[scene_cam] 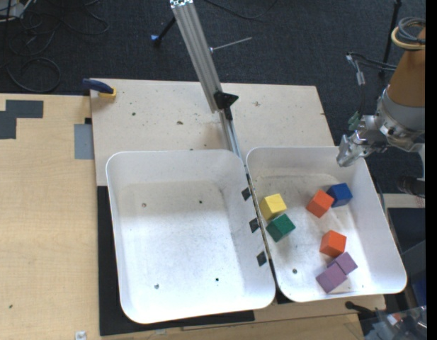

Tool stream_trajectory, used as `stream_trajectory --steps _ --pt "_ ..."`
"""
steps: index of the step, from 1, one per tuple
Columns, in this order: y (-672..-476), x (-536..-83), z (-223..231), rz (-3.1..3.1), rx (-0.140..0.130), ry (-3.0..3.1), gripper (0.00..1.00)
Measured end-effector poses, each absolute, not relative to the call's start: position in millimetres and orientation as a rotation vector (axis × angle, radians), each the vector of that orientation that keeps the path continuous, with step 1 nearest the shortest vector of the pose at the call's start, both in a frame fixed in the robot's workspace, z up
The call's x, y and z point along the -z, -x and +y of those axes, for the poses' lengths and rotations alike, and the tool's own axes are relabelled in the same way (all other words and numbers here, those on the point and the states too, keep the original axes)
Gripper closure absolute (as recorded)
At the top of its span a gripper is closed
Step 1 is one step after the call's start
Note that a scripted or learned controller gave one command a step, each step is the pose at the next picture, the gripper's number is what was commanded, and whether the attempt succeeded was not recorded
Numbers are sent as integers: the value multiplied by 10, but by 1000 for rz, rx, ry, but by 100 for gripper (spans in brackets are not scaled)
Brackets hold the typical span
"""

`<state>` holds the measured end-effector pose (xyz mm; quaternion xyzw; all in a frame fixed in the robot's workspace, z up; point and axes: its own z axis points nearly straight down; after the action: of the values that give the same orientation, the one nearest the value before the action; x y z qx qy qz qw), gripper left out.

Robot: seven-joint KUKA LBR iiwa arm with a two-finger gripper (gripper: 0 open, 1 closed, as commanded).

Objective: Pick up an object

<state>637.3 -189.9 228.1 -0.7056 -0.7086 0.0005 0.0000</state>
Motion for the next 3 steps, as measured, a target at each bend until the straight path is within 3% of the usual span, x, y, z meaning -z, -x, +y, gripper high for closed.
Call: stream_trajectory --steps 3 --pt "-6266 -2349 -249 -2223 0 2214 100"
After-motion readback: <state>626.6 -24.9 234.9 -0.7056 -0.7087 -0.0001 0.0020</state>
